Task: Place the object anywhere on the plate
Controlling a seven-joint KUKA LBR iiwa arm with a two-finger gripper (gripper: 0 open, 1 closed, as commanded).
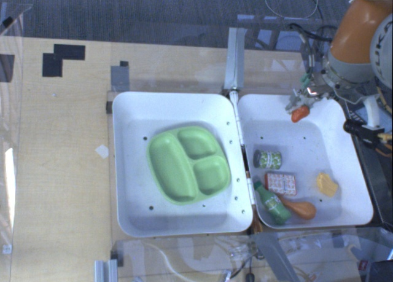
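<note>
A green three-compartment plate (166, 167) lies in the middle of the left white bin (129, 213). My gripper (299, 106) hangs over the far edge of the right bin (356, 207), well to the right of the plate. A small orange-red object (299, 114) sits pinched at its fingertips. The grey arm with its orange band reaches in from the upper right.
In the right bin lie a small can with a green label (268, 160), a red patterned box (281, 183), a green bottle (273, 203), an orange-brown drumstick-like piece (302, 209) and a yellow piece (327, 184). A metal divider (234, 72) runs between the bins at the back.
</note>
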